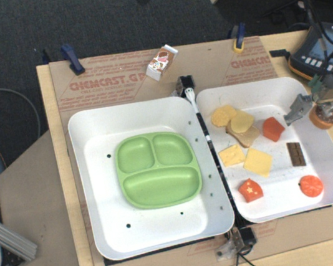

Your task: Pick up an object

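The right bin holds several toy foods. Two round yellow biscuits lie at the back beside a tan bread slice. A red block sits near the middle, with a brown chocolate bar to its front right. Two yellow cheese slices lie at the centre. A red strawberry piece and an orange-red tomato are at the front. My gripper hangs over the bin's back right, just right of the red block, and I see nothing in it.
The left bin contains a green divided plate. A small carton lies on the cardboard behind the bins. Blue clamps hold the board's back edge. Equipment crowds the far right.
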`<state>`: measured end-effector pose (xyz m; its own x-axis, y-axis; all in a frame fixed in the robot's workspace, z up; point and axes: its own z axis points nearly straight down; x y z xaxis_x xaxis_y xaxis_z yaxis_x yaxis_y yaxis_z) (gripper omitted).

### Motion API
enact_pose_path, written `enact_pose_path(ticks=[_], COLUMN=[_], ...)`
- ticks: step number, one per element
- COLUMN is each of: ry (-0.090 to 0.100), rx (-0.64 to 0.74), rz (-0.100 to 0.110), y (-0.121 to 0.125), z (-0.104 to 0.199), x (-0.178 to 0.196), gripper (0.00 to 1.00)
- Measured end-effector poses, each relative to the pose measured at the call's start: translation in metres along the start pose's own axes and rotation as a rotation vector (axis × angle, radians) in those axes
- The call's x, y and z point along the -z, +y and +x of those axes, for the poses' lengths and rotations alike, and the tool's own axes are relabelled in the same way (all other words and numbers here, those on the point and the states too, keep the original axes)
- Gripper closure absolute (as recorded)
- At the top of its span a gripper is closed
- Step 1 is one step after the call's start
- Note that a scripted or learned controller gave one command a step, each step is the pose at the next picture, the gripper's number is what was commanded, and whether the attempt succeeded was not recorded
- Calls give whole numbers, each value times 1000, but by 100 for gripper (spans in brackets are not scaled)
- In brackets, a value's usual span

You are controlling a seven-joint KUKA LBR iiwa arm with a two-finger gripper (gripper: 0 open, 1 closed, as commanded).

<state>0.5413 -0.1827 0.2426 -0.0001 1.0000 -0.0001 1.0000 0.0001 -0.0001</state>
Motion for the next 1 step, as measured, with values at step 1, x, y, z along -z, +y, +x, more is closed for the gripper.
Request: enact_pose_path(ticks=[1], ry=[2], rx=[3], rz=[4], y=[36], z=[1], x=[-86], gripper=[0])
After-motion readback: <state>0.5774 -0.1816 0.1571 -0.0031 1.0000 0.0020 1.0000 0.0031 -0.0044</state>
